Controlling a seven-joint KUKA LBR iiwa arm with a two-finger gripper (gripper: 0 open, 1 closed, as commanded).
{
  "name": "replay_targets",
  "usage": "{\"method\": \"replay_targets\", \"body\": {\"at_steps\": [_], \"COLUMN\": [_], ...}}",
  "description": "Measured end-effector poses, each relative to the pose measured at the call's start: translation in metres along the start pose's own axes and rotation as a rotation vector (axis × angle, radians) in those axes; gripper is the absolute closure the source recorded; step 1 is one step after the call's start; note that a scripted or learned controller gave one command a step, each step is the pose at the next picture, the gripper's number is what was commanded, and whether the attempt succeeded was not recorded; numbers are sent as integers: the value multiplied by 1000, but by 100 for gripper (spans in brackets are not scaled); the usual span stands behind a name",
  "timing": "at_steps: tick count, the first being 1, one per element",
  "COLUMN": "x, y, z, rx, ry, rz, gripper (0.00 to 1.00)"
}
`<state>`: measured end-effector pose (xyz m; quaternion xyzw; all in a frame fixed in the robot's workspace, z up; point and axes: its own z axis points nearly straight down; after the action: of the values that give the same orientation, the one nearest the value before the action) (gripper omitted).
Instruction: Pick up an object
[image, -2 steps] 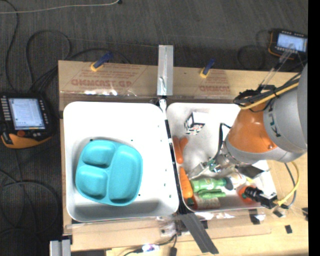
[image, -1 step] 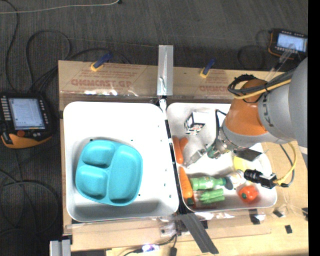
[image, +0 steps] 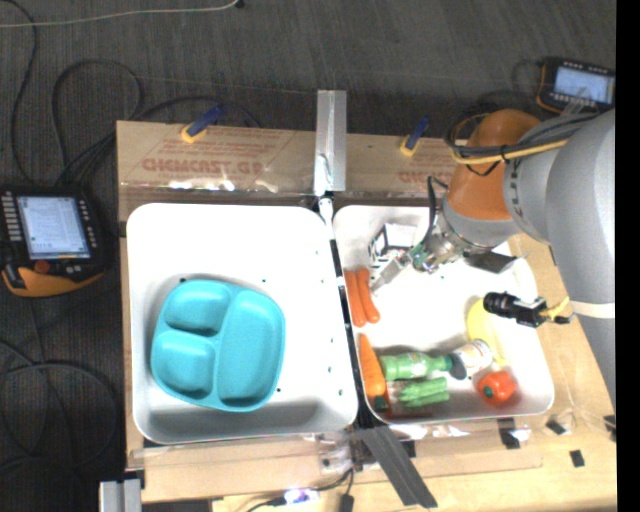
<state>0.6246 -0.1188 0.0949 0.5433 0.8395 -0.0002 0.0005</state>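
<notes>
Arm (image: 575, 210) reaches in from the right, w/ jaws low over the upper-left part of the right bin (image: 430, 312). Jaws look spread apart, bare white bin floor between them, nothing pinched, not touching any item as far as I can tell.

Nearest item is an orange carrot (image: 360, 297), just beside the jaws to their lower left, lying along the bin's left wall. The rest sit along the bottom edge, well apart from the jaws:
- second carrot (image: 371, 372) in the lower-left corner
- green bottle (image: 415, 365) on its side next to it
- small jar (image: 472, 357)
- red tomato (image: 497, 386) at the right end
- yellow fruit (image: 479, 318) above the jar

Left bin (image: 230, 240) holds a teal divided plate (image: 217, 343). Both bins sit on the table (image: 590, 400).
</notes>
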Motion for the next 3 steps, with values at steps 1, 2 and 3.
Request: {"method": "replay_targets", "body": {"at_steps": [1,2,3], "x": [-10,-10,39], "y": [33,31,39], "z": [7,-3,-89], "rx": [-5,8,2], "ry": [-4,-3,-3], "rz": [29,28,-32], "gripper": [0,100,100]}}
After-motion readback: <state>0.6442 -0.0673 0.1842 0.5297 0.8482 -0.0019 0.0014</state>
